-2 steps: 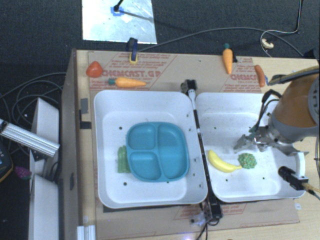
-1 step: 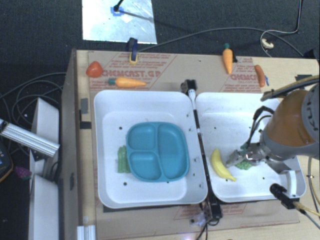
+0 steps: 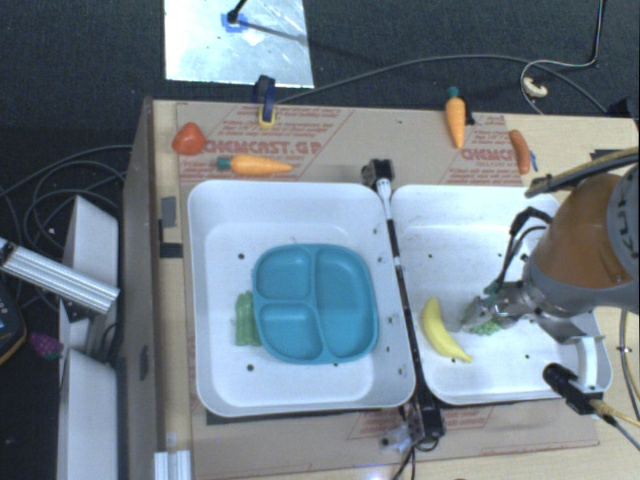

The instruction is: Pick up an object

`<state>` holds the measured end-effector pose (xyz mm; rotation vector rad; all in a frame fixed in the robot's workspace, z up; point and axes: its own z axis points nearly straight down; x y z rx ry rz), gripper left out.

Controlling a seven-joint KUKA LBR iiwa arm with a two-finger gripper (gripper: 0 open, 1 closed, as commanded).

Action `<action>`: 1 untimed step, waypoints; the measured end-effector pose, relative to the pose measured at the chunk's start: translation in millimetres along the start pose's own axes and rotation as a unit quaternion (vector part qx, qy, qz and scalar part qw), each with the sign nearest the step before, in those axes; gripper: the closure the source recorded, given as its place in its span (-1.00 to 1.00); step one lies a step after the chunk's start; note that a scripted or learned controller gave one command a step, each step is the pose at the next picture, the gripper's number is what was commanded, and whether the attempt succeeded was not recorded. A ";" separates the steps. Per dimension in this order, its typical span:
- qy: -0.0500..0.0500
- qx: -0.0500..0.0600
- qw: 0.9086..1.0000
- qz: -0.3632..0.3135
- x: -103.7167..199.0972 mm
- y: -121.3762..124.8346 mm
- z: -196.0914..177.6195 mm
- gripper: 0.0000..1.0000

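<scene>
A yellow banana (image 3: 441, 330) lies in the right bin (image 3: 450, 218), near its left wall. Just right of the banana a small green object (image 3: 487, 325) rests on the bin floor. My gripper (image 3: 483, 314) is low over that green object, its tips right at it; the grey and orange arm (image 3: 585, 248) covers the right side of the bin. A blue divided plate (image 3: 315, 301) sits in the left bin (image 3: 230, 218), with a green piece (image 3: 244, 320) against its left edge.
Toy carrots (image 3: 260, 166) (image 3: 456, 120) (image 3: 520, 151) and a red-orange toy (image 3: 188, 139) lie on the cardboard behind the bins. A black divider (image 3: 395, 258) runs between the bins. Cables and a metal bracket are off the bench's left side.
</scene>
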<state>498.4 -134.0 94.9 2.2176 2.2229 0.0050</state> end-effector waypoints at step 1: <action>0.000 -0.001 1.000 -0.001 68.1 22.0 -90.4 1.00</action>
